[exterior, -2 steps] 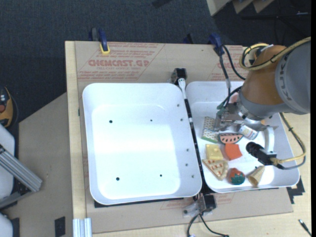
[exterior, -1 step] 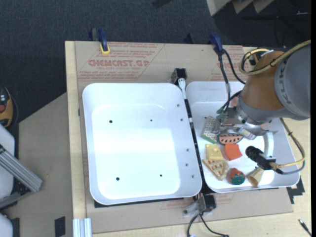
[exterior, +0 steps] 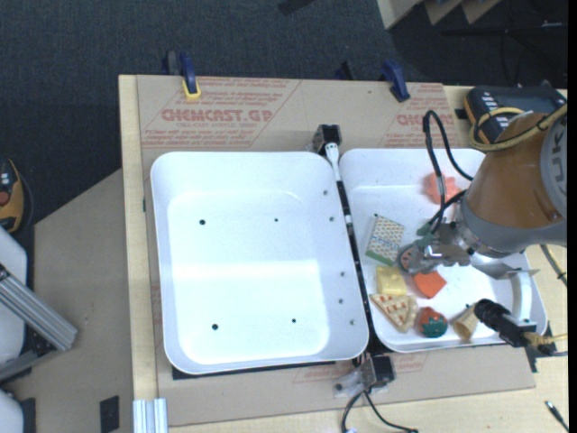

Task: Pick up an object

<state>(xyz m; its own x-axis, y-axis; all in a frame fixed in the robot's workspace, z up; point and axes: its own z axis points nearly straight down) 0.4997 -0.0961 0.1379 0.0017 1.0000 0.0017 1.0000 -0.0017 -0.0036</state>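
- Camera view: 2 shallow white bins lie side by side on a bench covered with a brown board that carries red print.
- The left bin (exterior: 252, 260) shows its bare white floor with 4 small dark dots.
- The right bin (exterior: 383, 171) holds a group of small objects, and the grey arm (exterior: 514, 192) with its orange band reaches over it from the right.
- The gripper (exterior: 422, 253) is low over the middle of the right bin; I cannot tell whether it is released or clenched, and I see no object in its grasp.
- An orange block (exterior: 430, 284) lies just below the gripper, near it.
- A speckled card-like piece (exterior: 386, 236) lies to the left of the gripper, tilted.
- A pale yellow piece (exterior: 390, 282) and a pizza-slice toy (exterior: 395, 310) lie near the bin's front left part, touching or almost touching.
- A small red and teal object (exterior: 432, 323) lies at the front edge, beside the pizza-slice toy.
- A pink-orange object (exterior: 439, 188) lies near the back of the bin, partly hidden by the arm.
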